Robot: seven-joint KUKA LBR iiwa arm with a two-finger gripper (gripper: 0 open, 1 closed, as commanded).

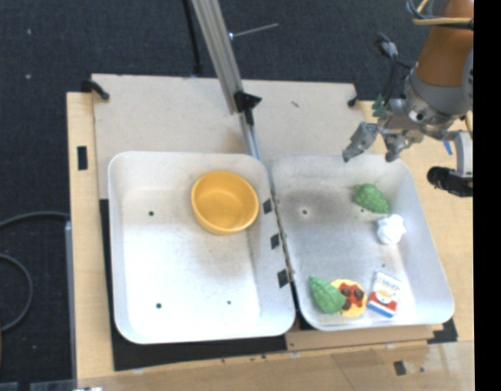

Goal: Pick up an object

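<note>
Spread-fingered gripper (373, 147) hangs above right bin (331, 226) near green toy (371, 198).

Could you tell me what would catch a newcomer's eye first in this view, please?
Probably the yellow bowl, alone near the top of the left bin. Next, the cluster in the right bin: two green toys, a white lump and a small carton. The open gripper hangs over that bin's far edge.

You are looking at an evenly, brightly lit scene; soft light is falling from above, leaving only faint shadows beneath the yellow bowl (225, 201). Around that bowl the white bin (136, 243) is glaring mildly, and fine detail is reading slightly soft.
</note>
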